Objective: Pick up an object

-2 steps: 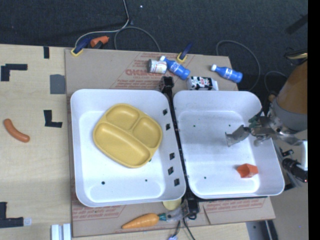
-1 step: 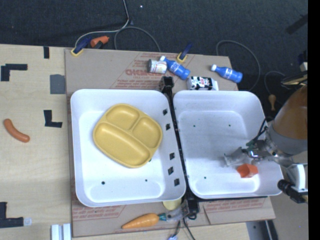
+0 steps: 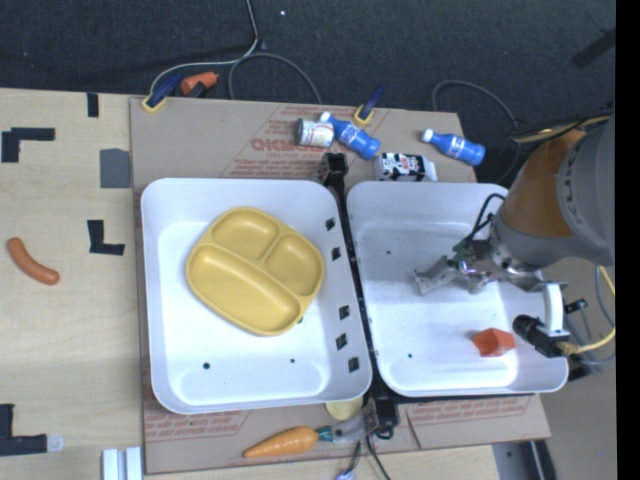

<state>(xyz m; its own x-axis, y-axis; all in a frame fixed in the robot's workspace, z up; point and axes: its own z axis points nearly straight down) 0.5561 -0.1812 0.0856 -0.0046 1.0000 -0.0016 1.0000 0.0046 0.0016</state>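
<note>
Two shallow white plastic bins with rounded corners sit side by side on a sheet of brown cardboard laid over the pale wooden desk (image 3: 60,368). The left bin (image 3: 165,368) holds a smooth yellow plate (image 3: 255,268), rounded and split into three sections, lying tilted toward the bin's upper half. The right bin (image 3: 400,368) holds a small orange-red block (image 3: 492,342) near its lower right corner, lying loose on the floor of the bin.

The arm (image 3: 555,203), grey with an orange band, reaches in from the right, and its jaws (image 3: 440,276) are low inside the right bin near the middle. The metal fingers (image 3: 428,279) point left and blur together, so I cannot tell whether they are spread or closed; nothing shows between them. The block lies near them, to the lower right, apart from the fingers.

Behind the bins, on the cardboard, lie two blue-and-white bottles (image 3: 352,136) (image 3: 455,147) on their sides, a small white can (image 3: 314,131) and a black-and-white packet (image 3: 405,167) whose print is too small to read. An orange clamp (image 3: 198,82) grips the cardboard's far edge. A red-orange sausage (image 3: 33,261) lies on the desk at the left, and an orange carrot (image 3: 283,443) lies below the bins; a pale yellow thing (image 3: 343,407) peeks out beneath the left bin's edge, mostly hidden. Dark cloth (image 3: 400,28) covers the background, crossed by thin cables.
</note>
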